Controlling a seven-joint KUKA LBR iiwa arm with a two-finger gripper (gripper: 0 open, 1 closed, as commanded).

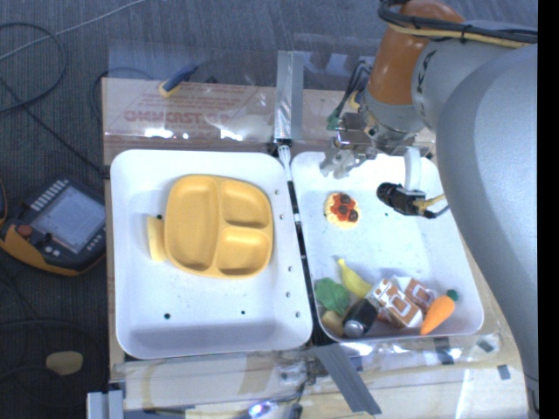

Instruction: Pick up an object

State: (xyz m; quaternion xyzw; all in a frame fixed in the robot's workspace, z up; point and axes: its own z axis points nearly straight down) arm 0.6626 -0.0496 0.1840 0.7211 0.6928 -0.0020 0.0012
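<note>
Down at the near edge of the right bin (pixel 437 260) sits a cluster — green leafy piece (pixel 331 294), banana (pixel 353 278), dark can (pixel 358 318), patterned box (pixel 400 300), carrot (pixel 438 312). Left bin (pixel 131 251) holds a yellow divided plate (pixel 218 225). Farther right, a small pizza (pixel 341 208) lies alone — the claw (pixel 343 162) hangs just above it, fingers apart, gripping nothing.

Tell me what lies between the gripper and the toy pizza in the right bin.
In the camera view, just bare white floor of the right bin separates the gripper from the toy pizza below it; nothing else lies on that short stretch.
</note>
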